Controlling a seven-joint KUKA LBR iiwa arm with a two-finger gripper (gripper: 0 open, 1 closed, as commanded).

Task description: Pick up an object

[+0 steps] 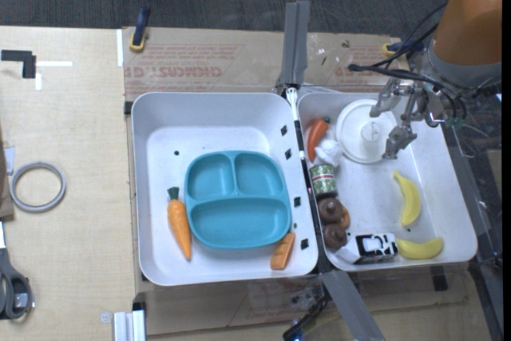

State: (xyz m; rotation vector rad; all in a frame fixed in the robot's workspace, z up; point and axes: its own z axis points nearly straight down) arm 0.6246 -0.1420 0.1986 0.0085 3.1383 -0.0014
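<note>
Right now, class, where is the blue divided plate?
The blue divided plate lies in the left bin, with the carrot just to its left.

Arm [471,12] reaching in from right, fingers [397,141] spread, pointing down.

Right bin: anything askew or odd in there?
Mostly crowding. In the right white bin, an orange carrot, a green-labelled can and two brown doughnuts are jammed in a line against its left wall. The round white plate sits under the gripper. Nothing spilled.
</note>
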